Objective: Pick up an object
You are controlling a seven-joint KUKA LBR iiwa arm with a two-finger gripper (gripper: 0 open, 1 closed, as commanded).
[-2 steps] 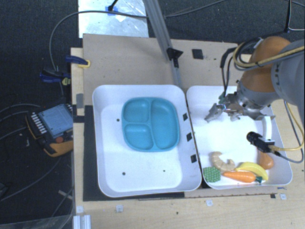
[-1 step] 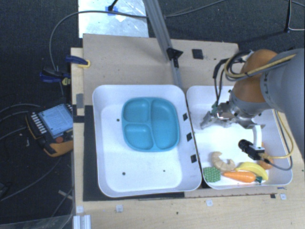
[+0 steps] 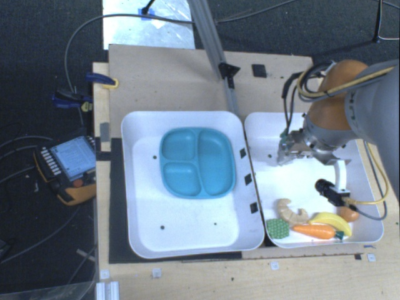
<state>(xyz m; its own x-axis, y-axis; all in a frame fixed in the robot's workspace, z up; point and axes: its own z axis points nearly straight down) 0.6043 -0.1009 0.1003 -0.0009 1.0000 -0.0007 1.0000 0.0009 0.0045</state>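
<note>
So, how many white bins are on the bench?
2. The left bin holds a blue plate. The right bin holds toy food near its front edge, with the gripper over its back part.

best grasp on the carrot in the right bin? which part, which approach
Take the carrot at mid-length, from straight above, fingers closing across its narrow width. It lies flat, long axis roughly left-right. The banana crowds its far side and the right bin wall runs close on the near side, so a side approach looks blocked.
</note>
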